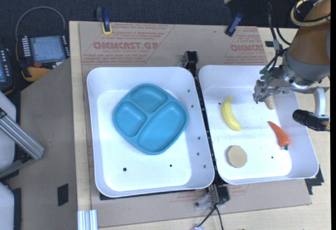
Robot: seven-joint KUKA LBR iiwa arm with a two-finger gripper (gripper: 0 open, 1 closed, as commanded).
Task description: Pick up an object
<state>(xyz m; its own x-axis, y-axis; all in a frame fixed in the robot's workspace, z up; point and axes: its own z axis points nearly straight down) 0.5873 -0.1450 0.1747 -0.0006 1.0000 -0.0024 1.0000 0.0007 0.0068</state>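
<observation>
Right bin (299, 168): banana (231, 114) lies left of gripper (265, 96).

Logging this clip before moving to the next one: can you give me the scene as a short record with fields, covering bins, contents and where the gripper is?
left bin: holds a blue divided plate
right bin: holds a banana, a round tan cookie and an orange carrot
gripper: low over the right bin's far part, right of the banana
small tan object: at the gripper's tip; unclear if gripped
</observation>
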